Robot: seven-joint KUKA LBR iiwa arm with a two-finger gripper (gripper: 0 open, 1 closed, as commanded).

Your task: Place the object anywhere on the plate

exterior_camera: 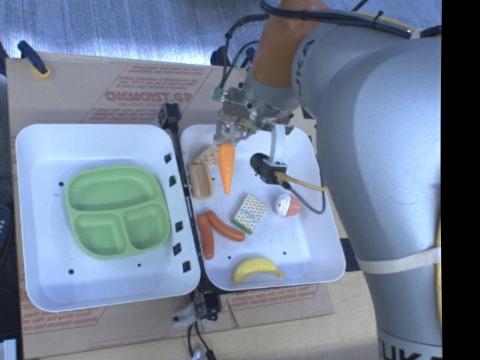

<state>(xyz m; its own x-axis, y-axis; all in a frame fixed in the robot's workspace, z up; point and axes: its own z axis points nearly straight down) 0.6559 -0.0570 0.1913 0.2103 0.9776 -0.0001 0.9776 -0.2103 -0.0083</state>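
Observation:
A green three-compartment plate [116, 208] lies in the left bin [37, 156]. An orange carrot [226, 169] is in the right bin [322, 238], pointing toward the front with its thick end at the back. My gripper [229, 132] hangs over the back of the right bin, directly above the carrot's thick end and meeting it. The wrist hides the contact, so I cannot tell whether the carrot is gripped.
The right bin also holds a tan bread piece [200, 180], two sausages [225, 226], a banana [257, 269], a small green-and-white box [250, 213] and a red-and-white piece [286, 205]. A black clip-lined rim [178, 201] divides the bins. A black cable [264, 166] dangles from the wrist.

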